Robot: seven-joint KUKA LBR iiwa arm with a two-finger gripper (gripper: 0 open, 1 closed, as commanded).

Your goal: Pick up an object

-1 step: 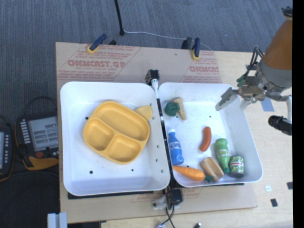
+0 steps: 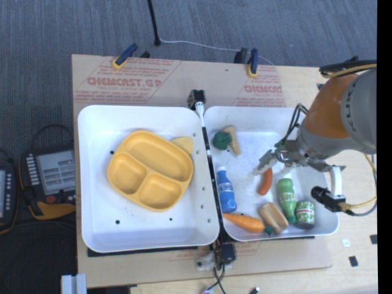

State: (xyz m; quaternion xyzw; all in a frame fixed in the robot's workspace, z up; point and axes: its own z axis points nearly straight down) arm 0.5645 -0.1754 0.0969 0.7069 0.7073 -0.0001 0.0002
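Floor: grey carpet is seen around the tabletop, a printed brown board held by blue-and-yellow clamps.
Left bin: a yellow divided tray is carried.
Right bin: a blue bottle, carrot, green bottle and small red sausage are held.
Hand: set just above the sausage; its opening cannot be told, and nothing is seen in it.

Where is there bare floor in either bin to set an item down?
Left white bin: bare floor along the near edge and in the far-left corner, around the yellow divided plate. Right white bin: a bare patch mid-floor between the green broccoli toy and the gripper. Its near end is crowded: blue bottle, orange carrot, hot dog bun, green bottle, green can.
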